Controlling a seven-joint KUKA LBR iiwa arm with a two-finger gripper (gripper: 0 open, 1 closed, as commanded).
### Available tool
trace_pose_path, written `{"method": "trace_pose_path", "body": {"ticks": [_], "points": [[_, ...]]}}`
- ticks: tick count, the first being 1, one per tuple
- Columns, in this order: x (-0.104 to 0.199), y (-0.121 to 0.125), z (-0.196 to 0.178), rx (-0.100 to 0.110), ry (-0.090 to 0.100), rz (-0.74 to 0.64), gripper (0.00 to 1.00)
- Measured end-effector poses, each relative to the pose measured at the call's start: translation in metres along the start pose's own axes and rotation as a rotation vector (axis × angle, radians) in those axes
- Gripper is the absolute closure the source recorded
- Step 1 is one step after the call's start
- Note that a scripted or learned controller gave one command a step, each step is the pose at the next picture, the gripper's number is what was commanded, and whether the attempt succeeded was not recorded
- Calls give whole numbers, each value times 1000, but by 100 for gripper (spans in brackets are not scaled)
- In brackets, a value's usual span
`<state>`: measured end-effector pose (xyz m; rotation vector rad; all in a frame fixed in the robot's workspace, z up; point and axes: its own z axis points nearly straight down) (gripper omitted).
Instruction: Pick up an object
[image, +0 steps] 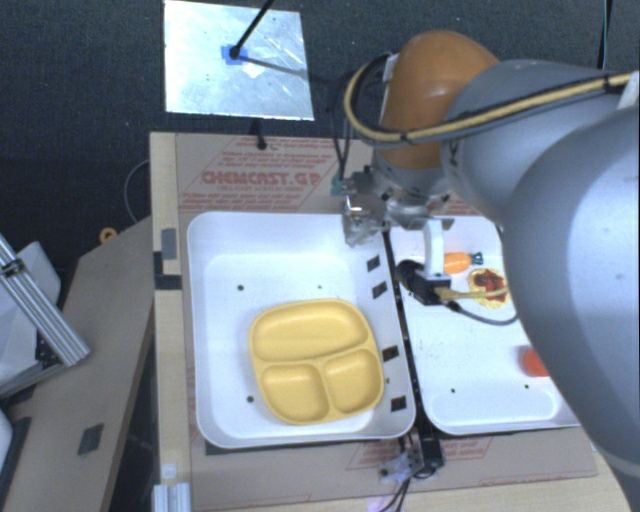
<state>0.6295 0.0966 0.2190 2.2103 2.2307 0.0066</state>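
I see a pale yellow tray (316, 360) in the white left bin (215, 300), small orange (455, 263) and red-and-yellow (489, 285) pieces in the white right bin (480, 400), the arm (560, 200) grey with its orange band (430, 95), brown surface (110, 300) with red lettering

Red print "CHEMCAST GP" on the brown board (262, 170) under the bins, behind the left bin; other red print on it too blurred to read
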Motion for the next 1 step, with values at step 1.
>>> {"method": "trace_pose_path", "body": {"ticks": [1], "points": [[-3,-1,0,2,-2,3,0]]}}
